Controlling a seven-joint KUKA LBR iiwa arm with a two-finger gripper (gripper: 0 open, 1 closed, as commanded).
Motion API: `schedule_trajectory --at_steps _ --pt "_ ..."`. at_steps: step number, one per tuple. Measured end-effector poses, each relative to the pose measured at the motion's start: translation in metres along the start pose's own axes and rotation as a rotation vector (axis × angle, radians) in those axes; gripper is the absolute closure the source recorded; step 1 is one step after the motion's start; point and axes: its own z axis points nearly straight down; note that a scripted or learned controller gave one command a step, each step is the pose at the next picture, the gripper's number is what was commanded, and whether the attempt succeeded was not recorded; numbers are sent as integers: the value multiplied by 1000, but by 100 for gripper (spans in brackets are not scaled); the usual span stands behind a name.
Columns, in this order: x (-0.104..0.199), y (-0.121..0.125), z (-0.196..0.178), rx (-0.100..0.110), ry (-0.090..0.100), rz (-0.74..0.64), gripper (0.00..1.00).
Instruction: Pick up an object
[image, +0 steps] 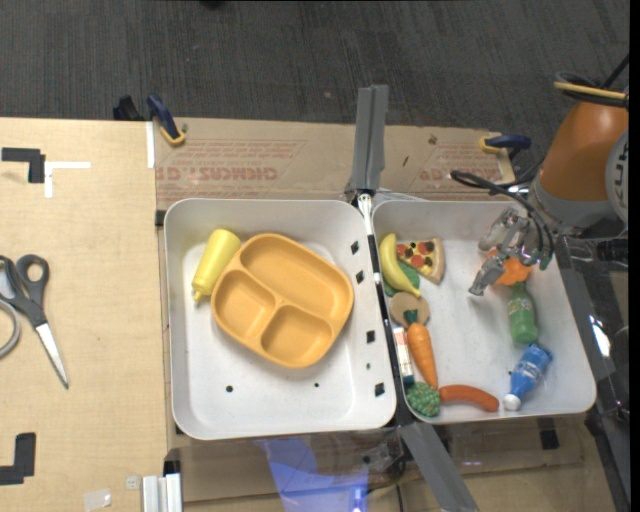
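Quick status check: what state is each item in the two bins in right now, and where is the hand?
Yellow tray: flat, left bin.
Yellow bottle: lying beside the tray.
Banana: lying, right bin.
Pizza slice: flat.
Carrot: lying.
Sausage: lying.
Green bottle: lying.
Blue bottle: lying.
Orange item: under the hand.
Hand: low over right bin.

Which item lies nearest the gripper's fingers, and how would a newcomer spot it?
Start at the right bin, then go to its far right side, where the gripper hangs. Just right of its tips sits a small orange object, above the green bottle and blue bottle. It is the one round orange piece there.
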Motion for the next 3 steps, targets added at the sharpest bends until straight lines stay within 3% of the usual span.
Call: schedule_trajectory --at_steps 1,2,3 --pt "-2 0 -11 -1 -6 -2 100" --pt "52 34 -117 -2 -2 27 100" --pt "69 31 0 -1 0 -212 100"
